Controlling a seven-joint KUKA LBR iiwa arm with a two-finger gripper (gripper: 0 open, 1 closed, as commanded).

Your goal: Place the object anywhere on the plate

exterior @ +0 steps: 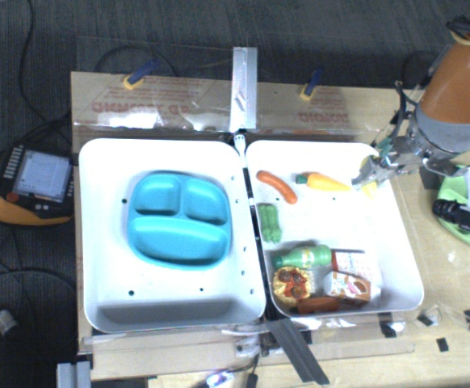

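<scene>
The arm (pixel 453 87) is running off the right edge, so its upper part is being cut away. The gripper (pixel 374 173), sitting at the right bin's (pixel 404 241) far right rim, is showing too small to tell how its fingers are standing or whether anything is lying between them.

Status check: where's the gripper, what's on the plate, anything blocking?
Gripper over right bin's far right edge, beside the yellow toy corn. Blue three-section plastic plate in left bin, nothing on it. Path unobstructed.
</scene>
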